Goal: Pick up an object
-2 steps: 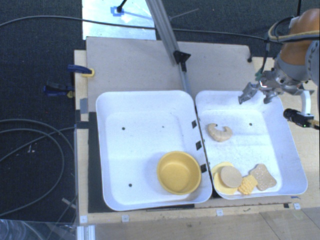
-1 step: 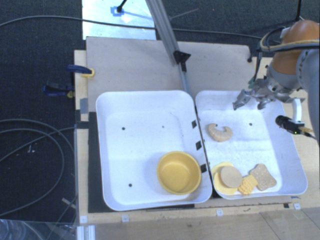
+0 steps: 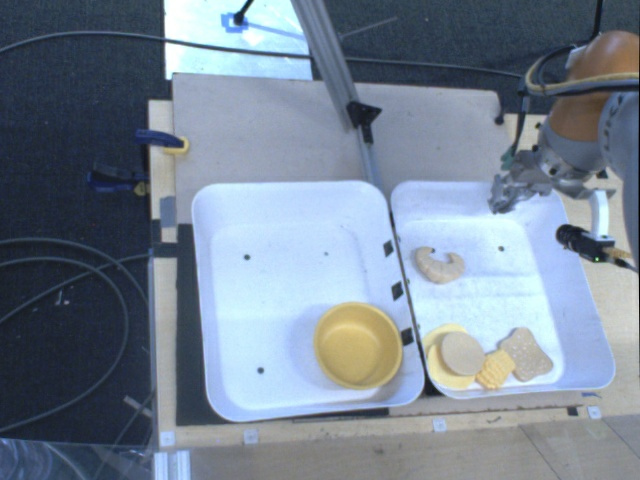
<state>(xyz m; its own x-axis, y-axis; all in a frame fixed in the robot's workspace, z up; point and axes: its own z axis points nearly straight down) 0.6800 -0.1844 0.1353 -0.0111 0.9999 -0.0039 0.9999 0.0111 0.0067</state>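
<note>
A flat tan toast-shaped piece [image 3: 526, 353], a ridged yellow waffle-like square [image 3: 494, 370] and a smooth beige disc [image 3: 462, 352] crowd the right white plastic bin's [image 3: 575, 298] near edge, a curled tan croissant-like lump [image 3: 440, 264] farther in, the grey metal gripper [image 3: 508, 194], fingers indistinct, at its far rim.

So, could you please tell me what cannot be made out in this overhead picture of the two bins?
- Gripper, camera view: small and blurred at the right bin's top edge; open or shut cannot be told.
- Arm: cut off by the picture's right edge.
- Small plate: largely covered by the round cracker lying on it.
- Croissant-shaped piece: too small to tell real food from a toy.
- Yellow bowl: the bin floor under it is hidden.
</note>
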